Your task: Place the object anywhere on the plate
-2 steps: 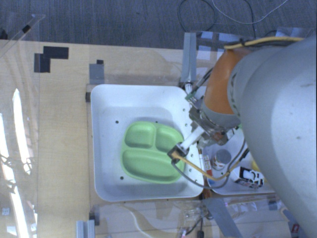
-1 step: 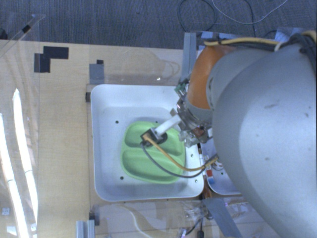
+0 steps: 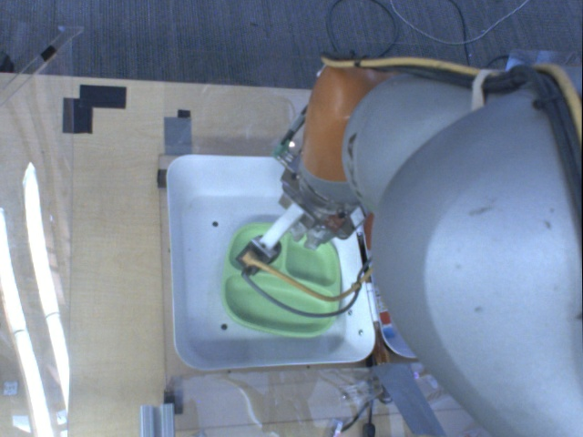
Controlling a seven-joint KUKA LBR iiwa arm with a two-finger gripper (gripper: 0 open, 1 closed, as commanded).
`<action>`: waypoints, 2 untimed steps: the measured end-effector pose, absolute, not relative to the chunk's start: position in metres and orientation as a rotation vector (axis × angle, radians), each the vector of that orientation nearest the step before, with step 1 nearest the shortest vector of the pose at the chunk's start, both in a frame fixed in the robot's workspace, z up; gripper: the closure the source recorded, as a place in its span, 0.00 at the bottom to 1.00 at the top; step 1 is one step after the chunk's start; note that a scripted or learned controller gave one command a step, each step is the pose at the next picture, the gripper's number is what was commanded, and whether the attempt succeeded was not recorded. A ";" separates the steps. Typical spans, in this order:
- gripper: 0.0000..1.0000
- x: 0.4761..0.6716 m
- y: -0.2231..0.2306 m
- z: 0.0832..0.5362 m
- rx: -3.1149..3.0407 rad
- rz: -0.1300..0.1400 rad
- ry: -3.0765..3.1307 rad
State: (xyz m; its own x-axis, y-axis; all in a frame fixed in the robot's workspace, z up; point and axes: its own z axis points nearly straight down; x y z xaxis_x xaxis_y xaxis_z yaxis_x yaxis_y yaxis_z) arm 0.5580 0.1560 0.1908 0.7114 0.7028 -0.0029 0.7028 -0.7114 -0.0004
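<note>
Grey arm (image 3: 474,244) bent down over green plate (image 3: 282,322), white bin (image 3: 196,208)

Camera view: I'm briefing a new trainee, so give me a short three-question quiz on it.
1. True or false: the plate lies inside the bin.
2. What colour is the plate? A) red B) green C) blue
3. Fill in: the arm reaches in from the view's ____ side.
Key: 1 true; 2 B; 3 right.
</note>
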 end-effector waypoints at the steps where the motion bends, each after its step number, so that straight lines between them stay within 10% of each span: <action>1: 1.00 0.560 0.159 0.201 2.922 -0.005 1.151; 2: 1.00 0.592 0.147 0.226 3.033 0.000 0.816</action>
